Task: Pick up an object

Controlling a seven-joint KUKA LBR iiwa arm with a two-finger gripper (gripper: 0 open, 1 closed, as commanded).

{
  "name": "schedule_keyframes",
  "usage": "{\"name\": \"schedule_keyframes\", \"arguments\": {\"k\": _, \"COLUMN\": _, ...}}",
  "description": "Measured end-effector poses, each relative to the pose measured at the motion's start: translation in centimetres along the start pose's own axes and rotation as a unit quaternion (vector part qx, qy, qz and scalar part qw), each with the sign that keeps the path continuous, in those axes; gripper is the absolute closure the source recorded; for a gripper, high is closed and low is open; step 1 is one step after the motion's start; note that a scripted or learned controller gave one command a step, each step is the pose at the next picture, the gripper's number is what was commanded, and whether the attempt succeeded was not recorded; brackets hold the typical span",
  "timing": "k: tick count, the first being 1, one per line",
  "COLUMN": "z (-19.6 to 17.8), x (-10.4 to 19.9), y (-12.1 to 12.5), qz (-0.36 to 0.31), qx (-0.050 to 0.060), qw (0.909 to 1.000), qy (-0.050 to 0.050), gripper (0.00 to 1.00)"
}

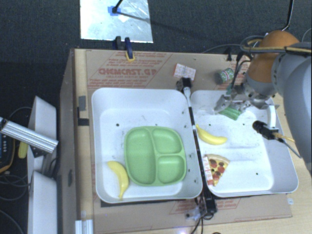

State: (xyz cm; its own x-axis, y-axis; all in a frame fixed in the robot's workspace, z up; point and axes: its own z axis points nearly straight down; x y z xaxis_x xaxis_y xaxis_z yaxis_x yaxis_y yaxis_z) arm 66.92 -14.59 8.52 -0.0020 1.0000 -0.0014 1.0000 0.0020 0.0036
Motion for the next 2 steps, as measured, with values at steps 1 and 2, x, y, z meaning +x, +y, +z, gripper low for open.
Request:
{"name": "schedule_keyframes", "arguments": {"k": 1, "z": -1.1, "x": 0.0, "y": 0.1, "qz": -0.001, "qx": -0.002, "qw": 1.0000, "qy": 0.000, "gripper": 1.00}}
{"name": "schedule_keyframes", "arguments": {"k": 2, "z": -9.5, "x": 6.2, "y": -4.4, "qz": -0.002, "qx": -0.001, "qw": 1.0000, "qy": 0.001, "gripper": 1.00}}
